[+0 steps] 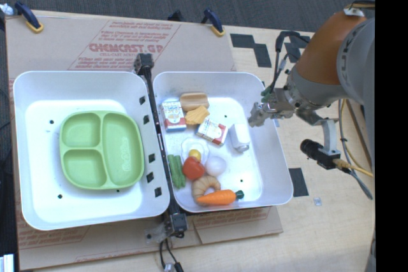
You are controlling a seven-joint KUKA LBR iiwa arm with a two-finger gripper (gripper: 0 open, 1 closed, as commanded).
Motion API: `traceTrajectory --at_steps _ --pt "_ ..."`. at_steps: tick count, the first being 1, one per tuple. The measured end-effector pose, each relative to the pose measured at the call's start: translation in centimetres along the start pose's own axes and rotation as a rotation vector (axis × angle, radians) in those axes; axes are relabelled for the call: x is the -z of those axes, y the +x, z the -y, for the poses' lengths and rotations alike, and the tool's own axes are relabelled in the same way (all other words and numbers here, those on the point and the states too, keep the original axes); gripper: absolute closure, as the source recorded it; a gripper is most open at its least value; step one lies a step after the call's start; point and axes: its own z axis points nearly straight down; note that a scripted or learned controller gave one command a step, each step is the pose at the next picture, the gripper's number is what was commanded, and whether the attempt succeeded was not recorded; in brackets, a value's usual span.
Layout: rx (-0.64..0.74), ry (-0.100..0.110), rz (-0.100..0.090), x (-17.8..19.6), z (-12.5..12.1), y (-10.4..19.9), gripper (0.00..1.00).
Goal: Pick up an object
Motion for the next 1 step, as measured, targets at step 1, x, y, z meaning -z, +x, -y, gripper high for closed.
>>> traceTrajectory --at_steps 1 --pt "0.002 0.003 -0.001 -1.80 -0.68 0.02 1.00"
